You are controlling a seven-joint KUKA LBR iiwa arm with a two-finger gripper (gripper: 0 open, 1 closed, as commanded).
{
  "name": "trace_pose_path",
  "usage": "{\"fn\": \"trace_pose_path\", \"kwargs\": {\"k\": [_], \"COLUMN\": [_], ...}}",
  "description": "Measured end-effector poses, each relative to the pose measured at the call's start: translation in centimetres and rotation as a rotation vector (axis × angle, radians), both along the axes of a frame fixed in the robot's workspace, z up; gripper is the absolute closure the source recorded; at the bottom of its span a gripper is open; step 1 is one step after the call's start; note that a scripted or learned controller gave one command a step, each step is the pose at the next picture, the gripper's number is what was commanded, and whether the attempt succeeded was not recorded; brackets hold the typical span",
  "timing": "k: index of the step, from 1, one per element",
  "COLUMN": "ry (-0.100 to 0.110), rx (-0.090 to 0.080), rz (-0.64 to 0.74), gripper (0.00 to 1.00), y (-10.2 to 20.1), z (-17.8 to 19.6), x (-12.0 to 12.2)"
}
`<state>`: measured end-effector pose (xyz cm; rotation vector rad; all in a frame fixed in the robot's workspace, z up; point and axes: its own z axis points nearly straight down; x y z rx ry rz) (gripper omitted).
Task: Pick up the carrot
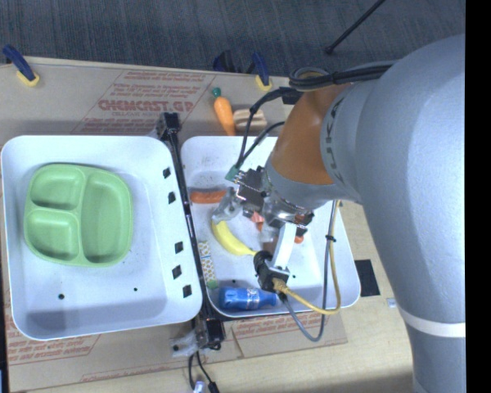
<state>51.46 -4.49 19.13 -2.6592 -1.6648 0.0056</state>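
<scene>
Gripper: hangs low inside the right bin, about mid-bin and toward its left wall, under the grey and orange wrist; whether spread or pressed together is beyond telling from this angle, with nothing seen pinched. At that bin's near rim: a blue can-like object, lying on its side. Further in, just below the gripper: a yellow banana. Just beyond the gripper, against the left wall: a short orange-red piece, a possible decoy by colour. Across in the left bin: a green divided plate, well apart from everything else. Past the right bin's far rim, outside both bins, on the cardboard-covered bench: the carrot, orange with a small green top, long axis running near to far with a slight tilt, green end farthest away. So, from the gripper: lies straight beyond, over the far rim. Judged need: lift clear of the rim first, travel toward the bench's far edge, then close across the carrot's narrow width, not along its length.
</scene>
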Motion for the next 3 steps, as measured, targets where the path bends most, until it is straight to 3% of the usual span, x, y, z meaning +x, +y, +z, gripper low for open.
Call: {"fn": "trace_pose_path", "kwargs": {"k": [1, 2, 3], "ry": [-0.003, -0.004, 0.001], "rx": [-0.001, -0.001, 0.002], "rz": [0.0, 0.167, 0.12], "gripper": [0.0, 0.0, 0.0], "y": [-1.1, -12.1, -3.0], "z": [11.3, 12.2, -0.1], "x": [-3.4, -3.8, -3.9]}}
